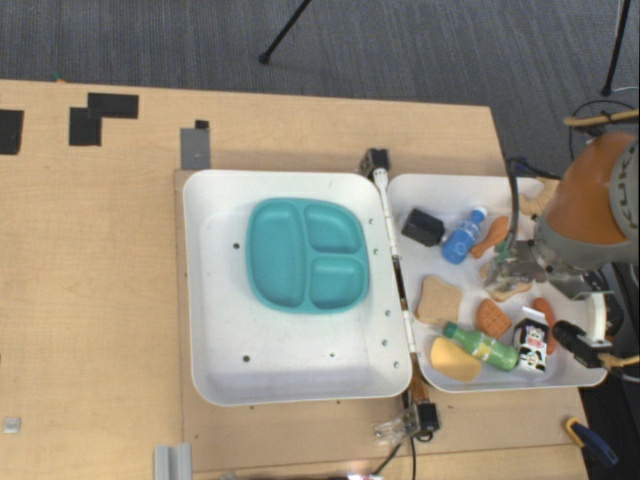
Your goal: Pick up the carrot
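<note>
hovering at the carrot [491,234], our gripper [512,268] looks blurred; we cannot tell its state. probably light, stiff, slippery plastic; we'd grasp mid-body.

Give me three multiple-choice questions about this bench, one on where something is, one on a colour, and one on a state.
1. Where is the teal divided plate?
A. In the left bin
B. In the right bin
C. On the bare bench

2. What colour is the bottle lying near the front of the right bin?
A. Red
B. Green
C. White

3. How does the carrot lie?
A. On the teal plate
B. Outside both bins
C. In the right bin, next to the blue bottle

Answers: 1 A, the plate sits mid-bin on the left. 2 B, its body is green. 3 C, the orange carrot rests beside the blue bottle, with the arm just to its right.
</note>
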